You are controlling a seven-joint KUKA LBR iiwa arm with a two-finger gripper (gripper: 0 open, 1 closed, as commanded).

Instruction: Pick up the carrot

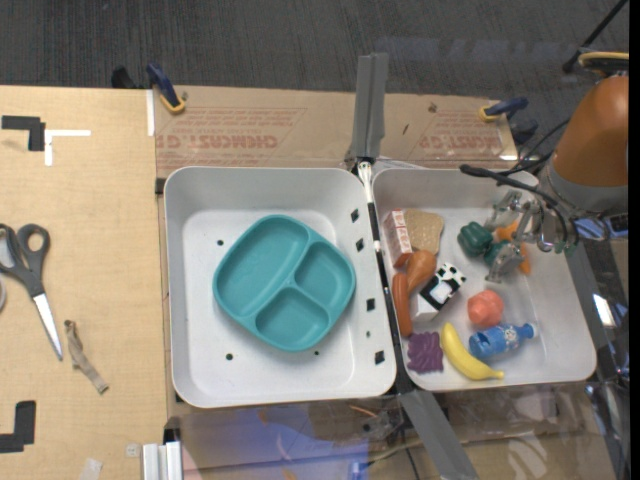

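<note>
The carrot (403, 286) lies in the right bin (570, 363), along its left wall, a bent orange piece running from beside the bread slice (423, 230) down toward the purple grapes (424, 351). The gripper (520, 236) hangs over the upper right part of that bin, well apart from the carrot; whether it is apart or together cannot be told, as metal parts and cables crowd it. Just left of the gripper sits a dark green toy (477, 238). Below it lie a red-orange ball (485, 307) and a blue bottle (500, 339), with a yellow banana (467, 355) beside the bottle. A black-and-white toy (442, 286) touches the carrot's right side, and a pink carton (396, 232) stands above it. The left bin (190, 368) holds a teal divided plate (285, 282). Scissors (33, 280) rest on the bench (80, 188) at far left.
</note>
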